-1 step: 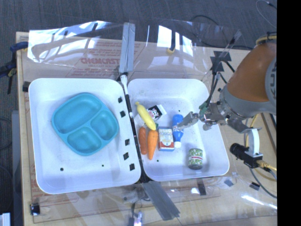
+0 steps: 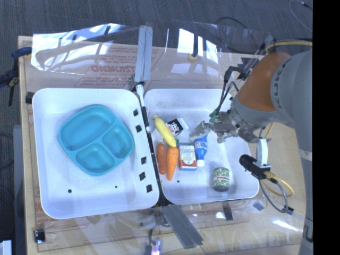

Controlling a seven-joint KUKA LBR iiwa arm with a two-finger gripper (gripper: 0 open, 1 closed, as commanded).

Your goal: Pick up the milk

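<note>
Camera view shows the grey arm's two-finger gripper [image 2: 204, 132] hovering low over the middle of the right-hand shallow white bin [image 2: 234, 193], and whether it is wide or narrow cannot be told from this slant. Just under it lies the small blue-and-white milk bottle [image 2: 201, 152], resting on the bin floor between the red-and-white carton [image 2: 187, 157] and the green-labelled tin can [image 2: 221, 178] near the bin's front edge. Nothing appears lifted, so by my judgement the grasp and raise are both left to do.
</note>
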